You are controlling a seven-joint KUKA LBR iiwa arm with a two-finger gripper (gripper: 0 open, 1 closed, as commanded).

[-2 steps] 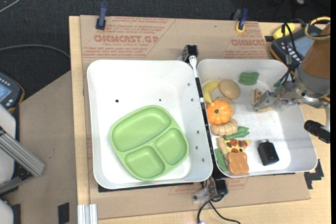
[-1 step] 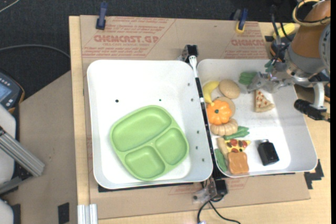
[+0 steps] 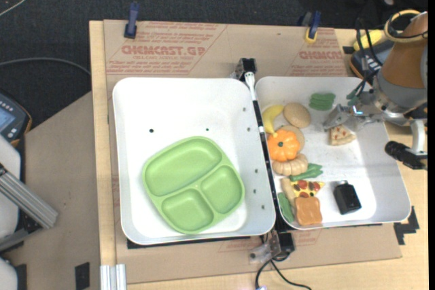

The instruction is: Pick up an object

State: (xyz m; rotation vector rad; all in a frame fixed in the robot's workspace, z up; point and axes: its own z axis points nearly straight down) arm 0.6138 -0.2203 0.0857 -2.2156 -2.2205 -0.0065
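In the right bin (image 3: 380, 166), the gripper (image 3: 342, 117) hovers beside a pizza slice (image 3: 341, 136); whether its jaws are open or closed cannot be told. The left bin (image 3: 136, 119) holds a green divided plate (image 3: 193, 184).

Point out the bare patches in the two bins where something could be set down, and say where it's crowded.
Left bin: bare floor along the far side and left side of the green divided plate, which fills the near middle. Right bin: a bare patch between the black block and the claw. Crowded: the right bin's left edge, from banana past pumpkin to toast.
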